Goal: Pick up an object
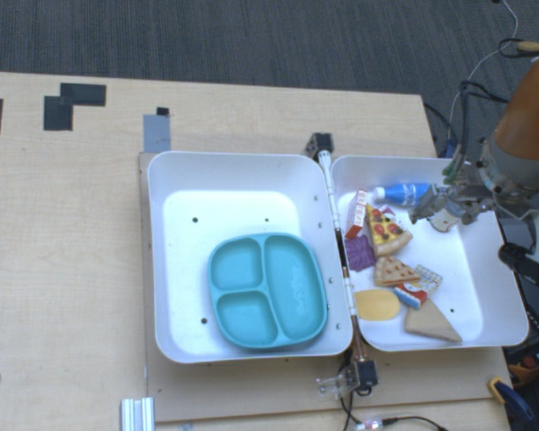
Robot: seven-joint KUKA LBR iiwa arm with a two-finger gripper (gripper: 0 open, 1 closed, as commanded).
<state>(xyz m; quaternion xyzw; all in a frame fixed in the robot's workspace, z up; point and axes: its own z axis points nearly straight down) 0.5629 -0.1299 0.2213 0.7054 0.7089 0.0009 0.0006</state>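
My gripper (440, 212) hangs over the back right part of the right bin (485, 277), below the orange band of the arm (530, 124). A blue and white bottle (401, 192) lies just to its left, near the bin's back wall. A pizza slice (387, 232) sits left of and a little below the gripper. Nearer the front lie a waffle-like wedge (394, 270), a yellow disc (377, 304) and a tan wedge (431, 323). A purple piece (359, 253) and a red and white packet (357, 214) rest along the bin's left wall.
The left bin (184, 241) holds a teal divided plate (268, 288). A small red and blue item (413, 296) and a silvery wrapper (428, 277) lie among the right bin's objects. Cables (472, 106) hang behind the arm. Bare white floor (481, 268) lies on the right bin's right side.
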